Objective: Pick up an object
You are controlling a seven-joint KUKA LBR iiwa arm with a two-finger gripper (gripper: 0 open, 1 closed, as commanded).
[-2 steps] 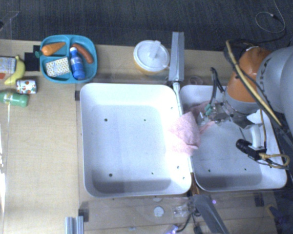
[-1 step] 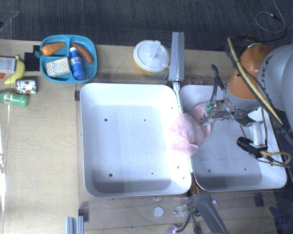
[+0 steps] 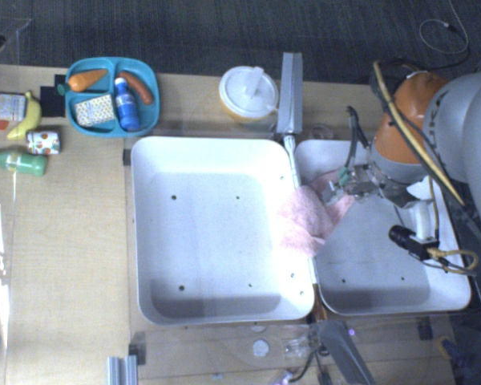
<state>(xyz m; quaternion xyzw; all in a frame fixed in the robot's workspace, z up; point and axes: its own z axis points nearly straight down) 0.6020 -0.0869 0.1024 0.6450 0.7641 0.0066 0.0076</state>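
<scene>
Pale wood worktop (image 3: 64,295) carries two shallow white bins side by side, with dark carpet beyond its far edge. Nothing but the bare floor and a few small holes shows in the left bin (image 3: 216,231), apart from a pink cloth (image 3: 305,219) that drapes over the shared rim between the bins, part of it lying in the left bin's right edge and part in the right bin (image 3: 385,287).

Near the worktop's far left corner sits a blue divided tray (image 3: 148,95) holding an orange carrot-like toy, a reddish sausage shape, a blue bottle and a patterned packet. Left of it, at the left edge, lie a yellow banana (image 3: 28,117), a small can (image 3: 42,142), a green bottle (image 3: 20,163) and a red-and-white carton (image 3: 2,107). A white-lidded yellow cup (image 3: 248,93) stands at the far edge, behind the left bin.

My arm reaches in from the right over the right bin, orange band up, wrist bent down toward the bin's far left corner. My fingers (image 3: 341,184) sit at the cloth's upper right end, touching or just over it; cables and the wrist body crowd them, so I cannot tell whether they are apart or closed.
</scene>
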